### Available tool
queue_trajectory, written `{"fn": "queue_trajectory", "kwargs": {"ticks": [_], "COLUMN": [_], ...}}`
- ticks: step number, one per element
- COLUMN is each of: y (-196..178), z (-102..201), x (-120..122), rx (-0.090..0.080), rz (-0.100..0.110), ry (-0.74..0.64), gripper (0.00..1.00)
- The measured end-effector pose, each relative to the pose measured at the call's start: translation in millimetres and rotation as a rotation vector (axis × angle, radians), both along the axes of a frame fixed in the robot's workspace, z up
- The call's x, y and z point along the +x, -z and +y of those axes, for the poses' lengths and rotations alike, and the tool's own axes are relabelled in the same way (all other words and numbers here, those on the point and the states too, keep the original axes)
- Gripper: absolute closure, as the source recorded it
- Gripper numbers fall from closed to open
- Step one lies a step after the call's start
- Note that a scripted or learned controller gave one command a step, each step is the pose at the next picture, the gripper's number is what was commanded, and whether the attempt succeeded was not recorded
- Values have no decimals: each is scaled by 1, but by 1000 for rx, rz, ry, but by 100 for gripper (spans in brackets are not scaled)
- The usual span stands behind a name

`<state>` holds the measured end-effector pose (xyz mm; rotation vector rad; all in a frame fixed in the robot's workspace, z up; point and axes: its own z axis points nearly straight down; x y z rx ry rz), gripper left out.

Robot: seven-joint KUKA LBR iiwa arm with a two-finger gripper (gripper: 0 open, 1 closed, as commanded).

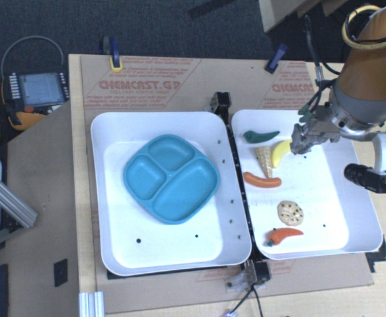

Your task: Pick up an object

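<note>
Nothing lifted yet, as far as I can see. Gripper [301,144] is low in the right bin [351,243], just beside the yellow banana [281,152]; can't tell if the jaws are released or clenched. Banana lies touching the corn piece [265,160], long axis slanting up-right to down-left. Grasp and lift are prob. both left. Blue plate [172,177] sits in the left bin [114,243].

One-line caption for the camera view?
Claw beside a yellow banana in the right bin; blue divided plate in the left bin.
</note>
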<state>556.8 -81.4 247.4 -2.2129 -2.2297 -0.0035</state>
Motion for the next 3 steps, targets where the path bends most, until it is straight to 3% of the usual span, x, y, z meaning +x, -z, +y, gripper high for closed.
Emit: {"fn": "queue_trajectory", "kwargs": {"ticks": [1, 3], "y": [-1, 12], "z": [60, 152], "x": [14, 17], "rx": [0, 0], "rz": [-2, 3], "ry": [0, 2], "gripper": [100, 100]}}
